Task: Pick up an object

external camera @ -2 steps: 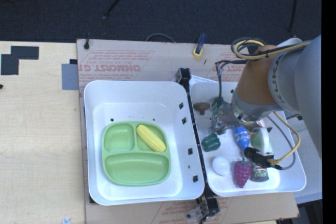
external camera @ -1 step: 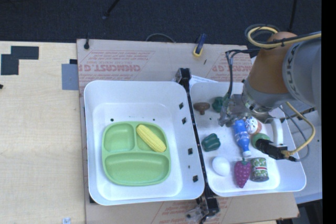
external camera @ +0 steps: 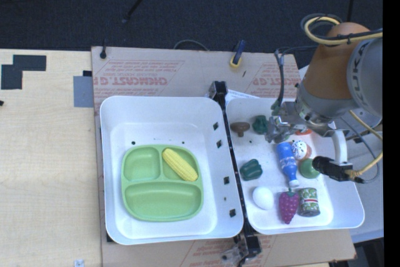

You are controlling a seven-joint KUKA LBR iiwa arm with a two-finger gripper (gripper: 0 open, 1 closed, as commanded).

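Pincer [external camera: 277, 128] low in the right bin [external camera: 350, 212], near the dark green piece [external camera: 260, 124] and blue bottle [external camera: 287, 161]; cannot tell its state. Left bin [external camera: 112, 134] holds a green tray [external camera: 161, 200] with yellow corn [external camera: 180, 164]. White egg [external camera: 263, 197] and purple grapes [external camera: 287, 206] lie near the front.

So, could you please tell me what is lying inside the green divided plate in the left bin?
A yellow corn cob lies in the green plate's upper right compartment. The other two compartments show bare green. Whatever sits under the plate is covered.
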